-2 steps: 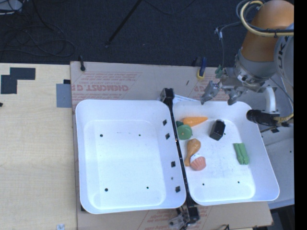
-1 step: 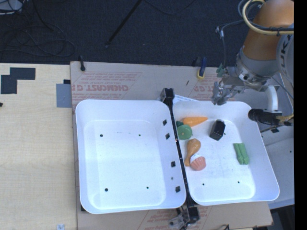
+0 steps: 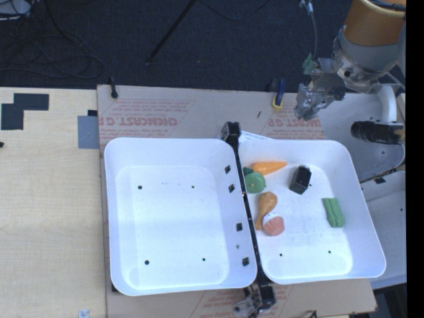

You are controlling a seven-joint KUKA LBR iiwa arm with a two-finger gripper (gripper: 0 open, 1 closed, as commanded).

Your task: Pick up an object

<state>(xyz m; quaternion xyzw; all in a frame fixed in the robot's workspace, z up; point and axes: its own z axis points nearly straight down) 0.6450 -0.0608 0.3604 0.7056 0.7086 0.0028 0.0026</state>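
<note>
I can't tell how my gripper (image 3: 311, 108) is set, hovering past the right bin (image 3: 361, 244) rim at one o'clock; I'd drop on the black block (image 3: 300, 179), standing apart at the bin's twelve o'clock, rather than the crowded carrot (image 3: 268, 167).

On the cardboard sheet (image 3: 165, 114) under the two bins we read red print, upside down from this view, as "CHEMCAST, G.P.", with similar red lettering on it near the gripper too small to read.
</note>
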